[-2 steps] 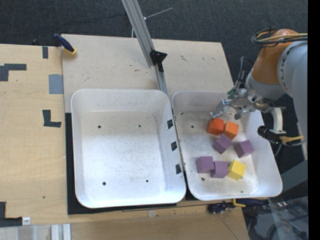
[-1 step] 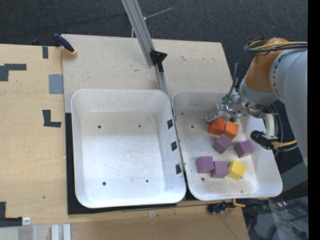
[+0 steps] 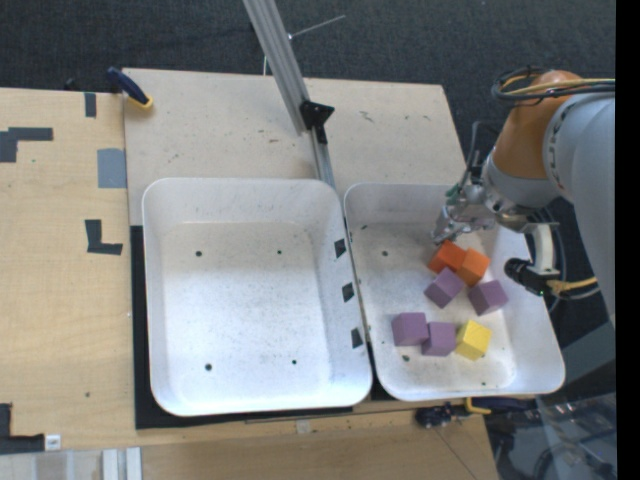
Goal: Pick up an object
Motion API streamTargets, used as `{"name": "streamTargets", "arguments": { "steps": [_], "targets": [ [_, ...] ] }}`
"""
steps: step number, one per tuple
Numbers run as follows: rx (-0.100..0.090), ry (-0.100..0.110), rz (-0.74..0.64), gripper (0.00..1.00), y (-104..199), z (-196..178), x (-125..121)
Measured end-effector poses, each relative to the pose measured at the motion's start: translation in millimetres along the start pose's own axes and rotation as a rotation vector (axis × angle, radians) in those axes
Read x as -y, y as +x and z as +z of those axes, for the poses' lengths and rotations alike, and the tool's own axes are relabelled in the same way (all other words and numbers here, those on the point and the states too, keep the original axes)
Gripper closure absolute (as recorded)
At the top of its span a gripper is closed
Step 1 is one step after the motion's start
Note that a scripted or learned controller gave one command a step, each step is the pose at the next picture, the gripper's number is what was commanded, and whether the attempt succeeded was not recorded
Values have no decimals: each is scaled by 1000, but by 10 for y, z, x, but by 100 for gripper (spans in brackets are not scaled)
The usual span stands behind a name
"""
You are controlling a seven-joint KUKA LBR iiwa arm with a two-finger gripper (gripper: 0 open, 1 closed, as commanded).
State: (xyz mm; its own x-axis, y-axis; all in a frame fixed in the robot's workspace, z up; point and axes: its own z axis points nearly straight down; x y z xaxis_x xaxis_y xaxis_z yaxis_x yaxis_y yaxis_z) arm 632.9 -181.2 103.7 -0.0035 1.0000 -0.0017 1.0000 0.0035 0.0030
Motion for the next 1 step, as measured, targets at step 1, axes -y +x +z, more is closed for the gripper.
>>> {"name": "streamTargets", "arguments": {
  "steps": [1],
  "targets": [
    [0,0,3,100,-48,-470,56]
  ]
}}
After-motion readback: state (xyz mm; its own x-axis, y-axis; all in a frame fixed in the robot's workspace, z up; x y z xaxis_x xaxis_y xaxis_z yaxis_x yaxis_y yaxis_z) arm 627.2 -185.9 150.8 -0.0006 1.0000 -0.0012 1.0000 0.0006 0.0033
